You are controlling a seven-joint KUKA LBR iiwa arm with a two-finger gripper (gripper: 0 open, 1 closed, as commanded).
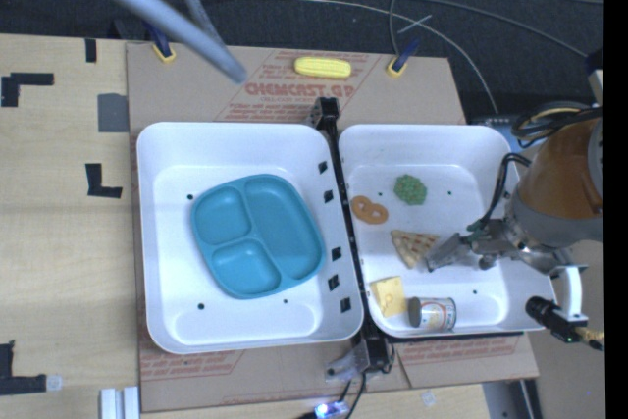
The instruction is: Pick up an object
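Note:
The right bin (471, 144) holds several small objects: a green broccoli-like piece (410, 189), an orange pretzel (369, 209), a tan wedge (408, 243), a yellow block (390, 295) and a small can (434, 313) lying on its side. My gripper (439, 256) reaches in low from the right. Its tip sits right beside the tan wedge's right edge, just above the can. The grey arm with its orange band (564, 186) hangs over the bin's right rim. Whether anything is gripped is not visible.
The left bin (162, 152) holds a blue divided plate (257, 235). A black divider (339, 211) runs between the bins. A yellow object (322, 67) lies on the cardboard behind them. Cables cross the dark area at the back.

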